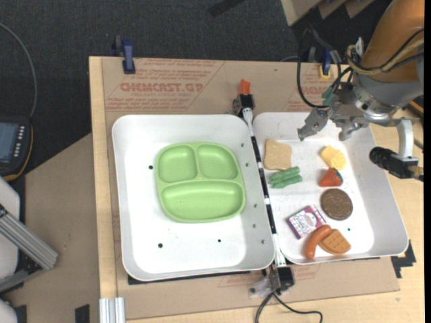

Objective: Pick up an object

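Seen from above at a slant, two shallow white bins sit side by side on a brown board stamped with red lettering. Inside the left bin (135,180) lies a green plate (200,182) with three compartments, roughly centred and lying flat. Along the seam between the bins, an orange-tipped clamp (244,96) stands at the far end. Just right of that seam, the right bin (387,214) holds the food pieces: a tan slice of toast (277,155) near the far-left corner, with green beans (285,177) just in front of it. Nearer the camera lies a purple packet (304,221), tilted, and beside it an orange sausage (315,241) touching a wedge of orange (335,243). A brown round cookie (336,204) sits above those, a red strawberry (330,177) beyond it, and a yellow cheese block (333,157) farther back. Above the bin's far edge, the gripper (331,124) hangs with its two dark fingers spread apart and nothing between them, over bare bin floor between the toast and the cheese. The grey arm (397,52) with its orange band enters from the upper right.
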Robot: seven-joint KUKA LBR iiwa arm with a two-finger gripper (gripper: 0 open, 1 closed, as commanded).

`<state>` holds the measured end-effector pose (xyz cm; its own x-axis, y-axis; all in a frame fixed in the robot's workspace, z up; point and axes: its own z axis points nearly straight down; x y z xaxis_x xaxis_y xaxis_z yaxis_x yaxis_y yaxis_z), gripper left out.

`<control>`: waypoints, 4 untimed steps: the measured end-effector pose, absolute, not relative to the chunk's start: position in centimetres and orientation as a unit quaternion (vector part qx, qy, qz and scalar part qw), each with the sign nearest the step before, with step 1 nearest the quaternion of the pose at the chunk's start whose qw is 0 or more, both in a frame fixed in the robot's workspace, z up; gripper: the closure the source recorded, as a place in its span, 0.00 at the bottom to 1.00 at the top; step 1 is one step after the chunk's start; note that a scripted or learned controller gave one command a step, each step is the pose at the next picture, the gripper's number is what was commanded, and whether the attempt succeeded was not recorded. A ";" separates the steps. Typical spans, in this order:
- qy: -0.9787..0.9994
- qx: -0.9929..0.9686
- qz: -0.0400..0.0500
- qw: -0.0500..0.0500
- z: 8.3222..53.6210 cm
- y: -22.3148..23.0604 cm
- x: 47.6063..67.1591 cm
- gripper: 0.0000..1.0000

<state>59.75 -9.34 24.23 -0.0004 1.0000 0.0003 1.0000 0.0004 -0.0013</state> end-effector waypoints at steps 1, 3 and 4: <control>-0.705 -0.709 0.004 0.004 16.0 -14.6 58.4 0.00; -0.707 -0.707 0.000 0.001 8.5 -17.9 56.8 0.00; -0.707 -0.707 0.000 -0.001 9.5 -17.9 56.9 1.00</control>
<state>56.87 -17.92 9.52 0.0002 1.0000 -0.0001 1.0000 -0.0002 0.0014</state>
